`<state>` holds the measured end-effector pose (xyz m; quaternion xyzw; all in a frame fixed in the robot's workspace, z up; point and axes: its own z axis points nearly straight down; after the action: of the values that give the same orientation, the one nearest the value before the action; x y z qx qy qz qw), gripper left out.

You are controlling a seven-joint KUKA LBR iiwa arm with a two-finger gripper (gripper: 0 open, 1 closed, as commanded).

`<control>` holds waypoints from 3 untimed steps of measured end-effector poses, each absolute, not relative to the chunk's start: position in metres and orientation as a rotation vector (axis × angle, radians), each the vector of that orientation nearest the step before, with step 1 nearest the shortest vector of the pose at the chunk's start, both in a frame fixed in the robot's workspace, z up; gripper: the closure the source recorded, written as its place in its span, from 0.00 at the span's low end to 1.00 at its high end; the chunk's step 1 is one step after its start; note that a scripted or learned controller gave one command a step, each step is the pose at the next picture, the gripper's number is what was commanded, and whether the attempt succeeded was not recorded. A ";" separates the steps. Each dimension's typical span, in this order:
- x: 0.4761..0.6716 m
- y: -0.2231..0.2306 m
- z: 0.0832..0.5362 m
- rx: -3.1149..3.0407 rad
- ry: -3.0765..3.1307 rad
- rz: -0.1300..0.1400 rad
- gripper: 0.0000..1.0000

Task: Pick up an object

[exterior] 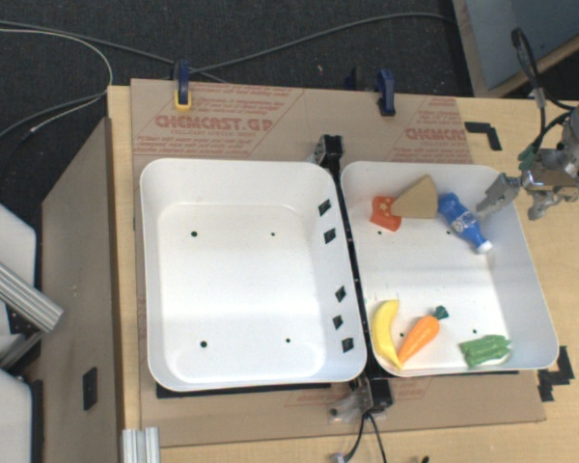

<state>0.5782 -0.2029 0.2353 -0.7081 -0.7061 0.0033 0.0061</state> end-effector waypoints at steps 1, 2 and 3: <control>0.581 -0.202 0.242 -2.220 -2.221 0.000 0.00; 0.575 -0.202 0.199 -2.217 -2.217 0.004 0.00; 0.572 -0.202 0.135 -2.216 -2.216 0.005 0.00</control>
<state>0.5717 -0.2017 0.1354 -0.7071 -0.7071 0.0016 0.0039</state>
